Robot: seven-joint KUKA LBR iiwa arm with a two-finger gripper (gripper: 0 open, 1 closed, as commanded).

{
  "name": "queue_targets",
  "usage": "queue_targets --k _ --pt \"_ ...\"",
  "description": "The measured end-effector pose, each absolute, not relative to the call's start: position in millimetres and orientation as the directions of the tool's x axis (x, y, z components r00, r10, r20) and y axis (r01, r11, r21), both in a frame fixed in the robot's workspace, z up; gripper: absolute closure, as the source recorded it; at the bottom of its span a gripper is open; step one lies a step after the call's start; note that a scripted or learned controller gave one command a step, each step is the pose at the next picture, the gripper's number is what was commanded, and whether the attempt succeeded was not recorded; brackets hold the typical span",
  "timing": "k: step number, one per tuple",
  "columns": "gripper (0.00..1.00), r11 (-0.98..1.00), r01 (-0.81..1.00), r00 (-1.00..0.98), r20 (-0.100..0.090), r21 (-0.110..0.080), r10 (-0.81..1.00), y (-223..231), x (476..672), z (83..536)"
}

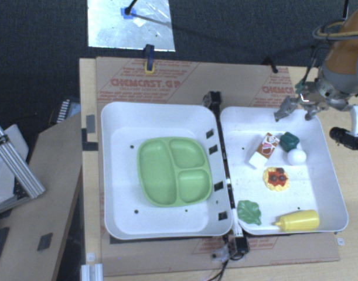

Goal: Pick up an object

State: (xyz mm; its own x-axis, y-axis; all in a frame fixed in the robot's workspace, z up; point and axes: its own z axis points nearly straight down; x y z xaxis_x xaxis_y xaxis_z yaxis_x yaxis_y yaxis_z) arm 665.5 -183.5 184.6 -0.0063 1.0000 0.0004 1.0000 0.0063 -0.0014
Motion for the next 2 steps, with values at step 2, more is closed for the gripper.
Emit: queue_targets --k 2 --pt "0.00 0.008 1.000 -0.008 0.000 0.001 1.000 -179 668.1 84"
